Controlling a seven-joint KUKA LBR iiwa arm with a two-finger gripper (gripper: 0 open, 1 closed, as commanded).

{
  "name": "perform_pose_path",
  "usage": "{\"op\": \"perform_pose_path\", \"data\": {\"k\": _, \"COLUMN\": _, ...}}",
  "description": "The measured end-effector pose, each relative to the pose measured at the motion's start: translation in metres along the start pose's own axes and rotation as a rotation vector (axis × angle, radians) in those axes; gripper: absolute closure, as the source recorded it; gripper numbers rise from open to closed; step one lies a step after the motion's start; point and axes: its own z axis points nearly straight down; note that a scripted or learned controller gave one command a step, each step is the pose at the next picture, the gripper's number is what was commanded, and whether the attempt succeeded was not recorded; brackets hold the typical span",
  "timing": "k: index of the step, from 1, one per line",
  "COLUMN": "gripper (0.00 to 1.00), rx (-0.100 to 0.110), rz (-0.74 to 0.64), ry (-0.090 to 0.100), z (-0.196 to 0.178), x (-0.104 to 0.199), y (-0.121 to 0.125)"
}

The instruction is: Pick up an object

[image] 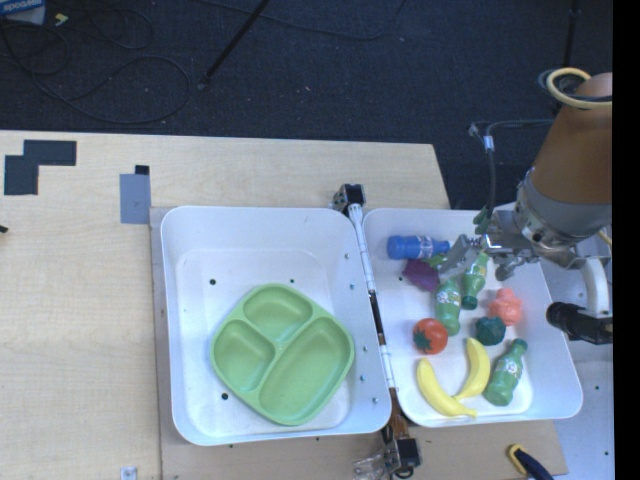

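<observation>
Gripper (470, 253) hangs low over the back half of the right bin (560, 388), just above a cluster of toys, with the grey arm (575, 158) and its orange band reaching in from the bin's right edge. Whether anything is caught cannot be told, since metal and toys overlap at this angle.

Nearest below sits a small green bottle (472, 276), its long axis running roughly from the bin's back edge toward the front, cap end rearward under the tool. A second green bottle (447, 306) lies just beside it toward the divider, similarly aligned. A blue bottle (415, 246) lies crosswise along the back edge, toward the divider from the tool, with a purple piece (422, 275) just in front of it.

Well apart, near the front edge, two bananas (455, 383) curve together beside a third green bottle (505, 372). A tomato (431, 336) rests mid-bin. A green divided plate (283, 353) fills the left bin (180, 268).

A short descent looks enough to reach the nearest bottle.
</observation>
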Motion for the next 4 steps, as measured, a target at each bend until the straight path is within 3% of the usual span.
{"op": "perform_pose_path", "data": {"k": 1, "gripper": 0.0, "rx": 0.001, "rz": 0.003, "ry": 0.001, "z": 0.141, "x": -0.032, "y": 0.054}}
{"op": "perform_pose_path", "data": {"k": 2, "gripper": 0.0, "rx": -0.006, "rz": -0.004, "ry": 0.0, "z": 0.161, "x": -0.045, "y": 0.092}}
{"op": "perform_pose_path", "data": {"k": 3, "gripper": 1.0, "rx": 0.001, "rz": -0.004, "ry": 0.002, "z": 0.154, "x": -0.045, "y": 0.091}}
{"op": "perform_pose_path", "data": {"k": 4, "gripper": 0.0, "rx": 0.002, "rz": -0.004, "ry": 0.002, "z": 0.154, "x": -0.045, "y": 0.091}}
